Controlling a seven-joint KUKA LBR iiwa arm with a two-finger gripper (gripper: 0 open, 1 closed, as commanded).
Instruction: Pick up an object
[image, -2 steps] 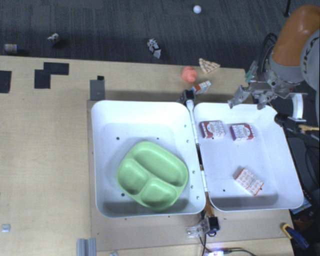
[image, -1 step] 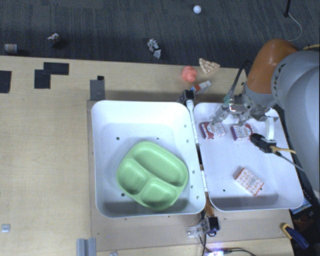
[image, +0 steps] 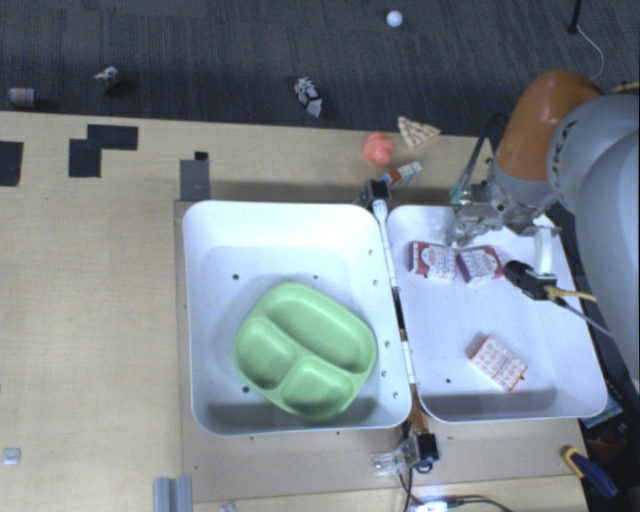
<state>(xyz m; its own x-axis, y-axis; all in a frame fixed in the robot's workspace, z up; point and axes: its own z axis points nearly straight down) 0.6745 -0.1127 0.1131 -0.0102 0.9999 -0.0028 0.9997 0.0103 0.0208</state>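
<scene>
Red-and-white packets lie in the right bin just beneath the claw (finger spread impossible to tell).

The grey arm with its orange band is cut off by the right edge and hides the far right corner of the right-hand shallow white bin. Above that bin, the two-finger gripper is too blurred to tell how its fingers stand. Inside the bin, the print on the two red-and-white packets and the small red patterned packet is too small to read. Beyond the bin, small bits on the dark carpet are too tiny to identify.
</scene>
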